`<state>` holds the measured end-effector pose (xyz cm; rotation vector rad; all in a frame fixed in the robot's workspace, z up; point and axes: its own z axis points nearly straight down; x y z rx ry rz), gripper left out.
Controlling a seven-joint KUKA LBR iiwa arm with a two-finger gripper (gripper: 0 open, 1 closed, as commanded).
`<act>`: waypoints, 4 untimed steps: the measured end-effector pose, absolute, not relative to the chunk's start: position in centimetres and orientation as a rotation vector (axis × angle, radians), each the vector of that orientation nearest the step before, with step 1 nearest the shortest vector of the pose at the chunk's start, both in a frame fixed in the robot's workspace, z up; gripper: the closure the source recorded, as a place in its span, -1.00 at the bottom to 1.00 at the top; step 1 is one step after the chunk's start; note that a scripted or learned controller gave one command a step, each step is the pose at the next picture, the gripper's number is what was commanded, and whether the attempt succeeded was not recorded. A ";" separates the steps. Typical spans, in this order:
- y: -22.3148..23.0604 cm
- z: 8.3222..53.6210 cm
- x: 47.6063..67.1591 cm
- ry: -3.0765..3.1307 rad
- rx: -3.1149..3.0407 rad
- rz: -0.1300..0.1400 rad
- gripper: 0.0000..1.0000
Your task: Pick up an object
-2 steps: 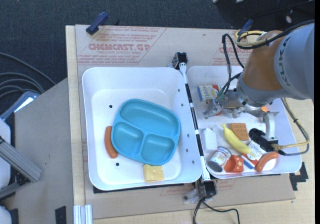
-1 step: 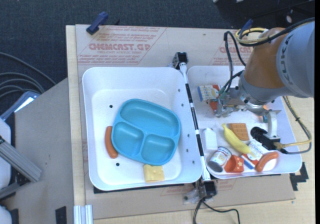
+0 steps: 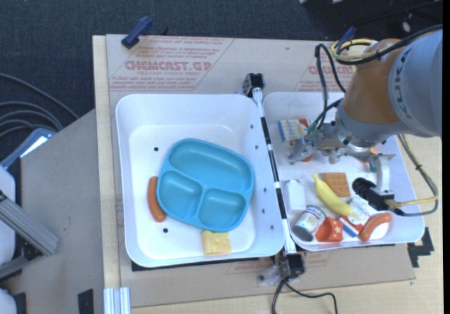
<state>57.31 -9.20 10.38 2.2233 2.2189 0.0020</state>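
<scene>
Two shallow white plastic bins sat side by side on a cardboard-topped bench (image 3: 176,67), over dark carpet with grey cables off to the left. The left bin (image 3: 133,165) had a glossy blue compartment plate (image 3: 204,184) in the middle, a sausage (image 3: 155,200) touching its left edge and a cheese wedge (image 3: 216,241) by the bin's front edge. The right bin (image 3: 415,235) was cluttered along its front: a banana (image 3: 329,195), a cracker-looking square (image 3: 337,182), a small tin can (image 3: 307,220) and some red bits. The gripper (image 3: 308,147) hung low near that bin's back left corner, beside a small printed packet (image 3: 290,128), banana just in front of it. Couldn't tell how its fingers were set, and nothing visibly in them.
</scene>
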 end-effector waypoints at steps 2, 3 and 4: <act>-9.2 11.4 57.3 2.218 2.224 0.003 -1.00; -9.1 12.3 57.4 2.217 2.224 0.004 1.00; -9.1 12.3 57.4 2.218 2.224 0.004 -1.00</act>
